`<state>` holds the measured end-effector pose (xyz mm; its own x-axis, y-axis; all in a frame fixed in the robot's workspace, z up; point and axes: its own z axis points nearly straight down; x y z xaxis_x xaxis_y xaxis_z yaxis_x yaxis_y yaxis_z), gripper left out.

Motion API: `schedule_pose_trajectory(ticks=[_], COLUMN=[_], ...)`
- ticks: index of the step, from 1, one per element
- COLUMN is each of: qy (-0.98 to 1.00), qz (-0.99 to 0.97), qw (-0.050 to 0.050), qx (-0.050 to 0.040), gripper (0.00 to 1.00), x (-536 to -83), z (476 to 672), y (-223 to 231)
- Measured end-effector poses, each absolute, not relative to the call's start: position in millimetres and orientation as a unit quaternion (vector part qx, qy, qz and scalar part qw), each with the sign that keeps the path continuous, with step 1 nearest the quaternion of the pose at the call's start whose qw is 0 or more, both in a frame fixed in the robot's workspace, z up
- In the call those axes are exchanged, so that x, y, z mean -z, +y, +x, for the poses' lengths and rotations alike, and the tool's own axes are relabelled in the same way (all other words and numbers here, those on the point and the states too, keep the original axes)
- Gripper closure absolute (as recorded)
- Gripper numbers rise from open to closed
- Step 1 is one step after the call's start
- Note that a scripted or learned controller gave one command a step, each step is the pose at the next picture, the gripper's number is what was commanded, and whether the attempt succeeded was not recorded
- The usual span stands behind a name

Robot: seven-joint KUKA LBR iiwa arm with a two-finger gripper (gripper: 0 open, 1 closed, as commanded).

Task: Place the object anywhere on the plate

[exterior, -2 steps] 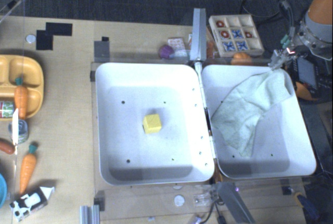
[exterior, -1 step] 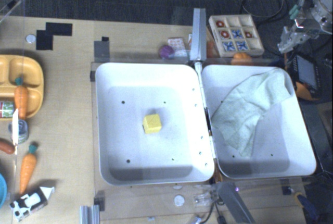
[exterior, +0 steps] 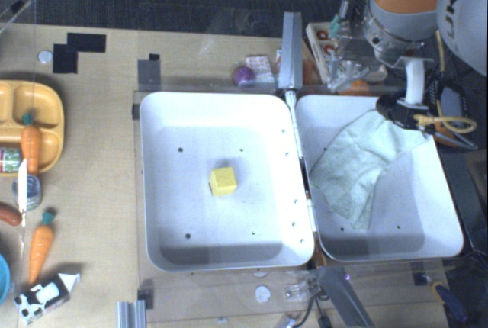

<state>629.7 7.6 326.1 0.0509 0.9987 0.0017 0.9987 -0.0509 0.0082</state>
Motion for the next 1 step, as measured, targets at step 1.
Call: schedule_pose_trajectory(ticks=[1], qy=[0.602], qz=[0.799], qw=[0.0], qx=[-0.001], gripper=[1.0], x=[-211.1], z=[538.8], y=[93.3])
